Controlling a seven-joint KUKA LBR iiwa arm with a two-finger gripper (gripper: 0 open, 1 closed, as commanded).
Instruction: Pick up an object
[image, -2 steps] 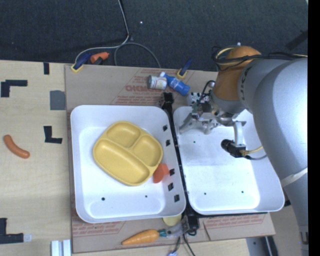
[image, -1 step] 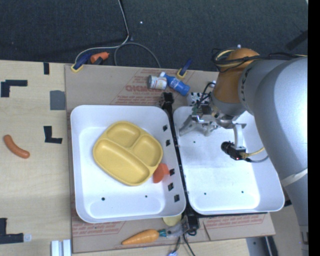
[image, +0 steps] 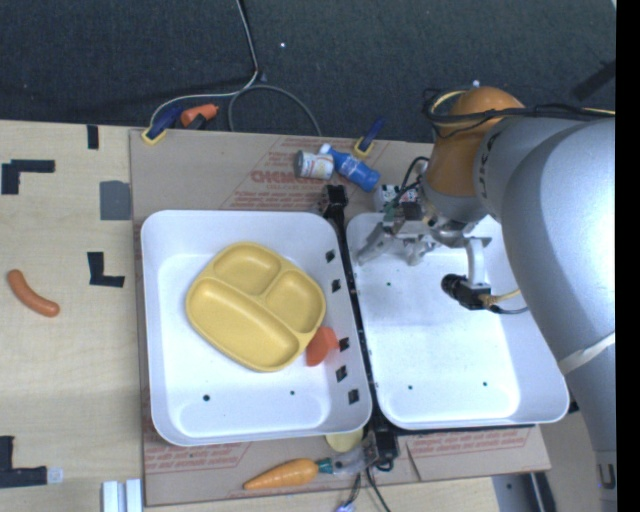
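1. Camera view: end effector (image: 400, 240) at far edge of right bin (image: 450, 390); grip state cannot be told.
2. Candidate objects lie leftward, across the divider: yellow divided plate (image: 255, 305), long axis slanting, orange piece (image: 321, 347) touching its near-right edge.
3. Both sit in left bin (image: 170, 400).

Yellow divided plate (image: 257, 304): three compartments, lies flat and skewed in the left bin (image: 160, 330), well to the left of the gripper (image: 392, 238) and a little nearer the camera. Small orange-red piece (image: 321, 346): rests on the bin floor touching the plate's lower right rim, left of and below the gripper, closer to it than the plate's centre.
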